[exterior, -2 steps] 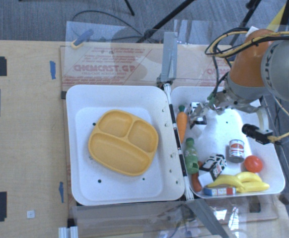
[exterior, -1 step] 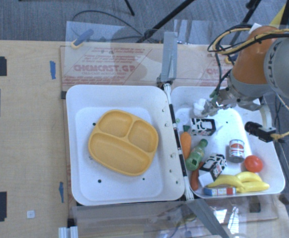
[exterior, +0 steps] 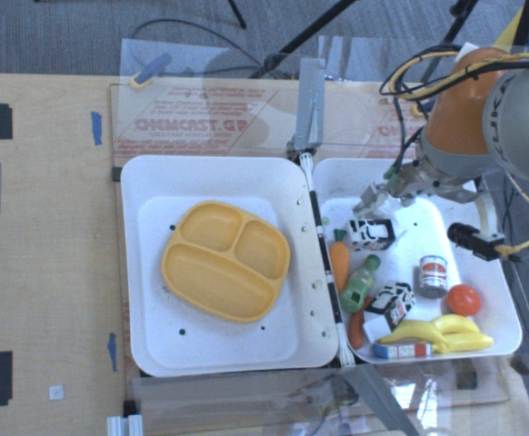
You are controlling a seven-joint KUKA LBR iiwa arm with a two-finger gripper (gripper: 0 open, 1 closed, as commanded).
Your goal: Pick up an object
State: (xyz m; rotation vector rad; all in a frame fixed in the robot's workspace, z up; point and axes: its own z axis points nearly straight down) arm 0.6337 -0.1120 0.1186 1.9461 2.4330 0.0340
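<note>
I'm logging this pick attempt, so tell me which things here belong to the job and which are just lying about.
Job: gripper; right bin with cow-print carton, carrot, green bottle, can, tomato, banana.
Lying about: yellow divided plate, left bin.

Black-and-white cow-print carton (exterior: 371, 232) lies on its side near the right bin's back left part, just under the gripper (contact unclear); carrot (exterior: 339, 264) just beside its lower left.

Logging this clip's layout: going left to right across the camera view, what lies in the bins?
Yellow divided plate → carrot → green bottle → small can → orange ball.
</note>
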